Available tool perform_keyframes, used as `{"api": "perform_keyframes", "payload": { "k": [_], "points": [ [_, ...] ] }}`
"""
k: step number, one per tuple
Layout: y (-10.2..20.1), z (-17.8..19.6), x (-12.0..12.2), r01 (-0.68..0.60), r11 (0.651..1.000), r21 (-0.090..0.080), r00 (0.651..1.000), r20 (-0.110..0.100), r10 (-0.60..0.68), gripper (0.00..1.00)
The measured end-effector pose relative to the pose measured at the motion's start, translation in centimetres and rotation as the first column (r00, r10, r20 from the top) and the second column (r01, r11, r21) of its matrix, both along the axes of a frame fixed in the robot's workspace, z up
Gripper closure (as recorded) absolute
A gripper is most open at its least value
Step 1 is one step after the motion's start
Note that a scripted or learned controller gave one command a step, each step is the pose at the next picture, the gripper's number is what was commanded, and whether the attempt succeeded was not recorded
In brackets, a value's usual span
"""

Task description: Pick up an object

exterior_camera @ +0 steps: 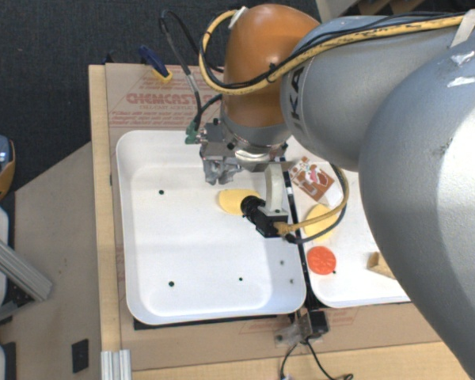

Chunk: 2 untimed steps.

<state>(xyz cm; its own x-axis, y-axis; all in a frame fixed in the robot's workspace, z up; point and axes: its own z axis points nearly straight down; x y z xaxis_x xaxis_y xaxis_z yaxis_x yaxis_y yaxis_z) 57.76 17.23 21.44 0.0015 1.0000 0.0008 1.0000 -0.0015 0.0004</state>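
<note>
Low over the left bin (142, 236), toward its back right part: the tool (214, 171), hanging beneath the orange band (257, 62) of the grey arm (396, 93). Cannot tell from this slant how far open, nor whether anything is in its grip.

Just beside the tool, to its lower right in the camera view: a flat pale-yellow piece (232, 203). Lies on the white floor of the left bin, near the wall next to the right bin. Partly covered at its right end by robot hardware. Touching the tool or just apart from it: cannot tell.

Elsewhere on the left bin's floor, a few small dark dots (161, 192), well apart from each other.

In the right bin (356, 295), largely hidden under the arm: a brown-and-white packet (310, 179) toward the back; a yellow thing (321, 216) just in front of it; an orange-red disc (322, 260) nearer the front, close to the left wall; a tan block (378, 264) to the disc's right, partly behind the arm.

Beneath both bins, a brown cardboard sheet (142, 93) with red print, and a blue-and-yellow clamp (154, 62) at its back edge.
</note>
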Motion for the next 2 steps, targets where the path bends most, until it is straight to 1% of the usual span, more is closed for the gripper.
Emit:
{"api": "perform_keyframes", "payload": {
  "k": [1, 2],
  "points": [
    [-6.6, 5.5, -0.2, 0.005, 1.000, -0.002, 1.000, 0.007, -0.005, 1.00],
    [2.6, 17.4, 3.2, -0.010, 1.000, 0.005, 1.000, 0.018, 0.010, 1.00]
  ]
}}
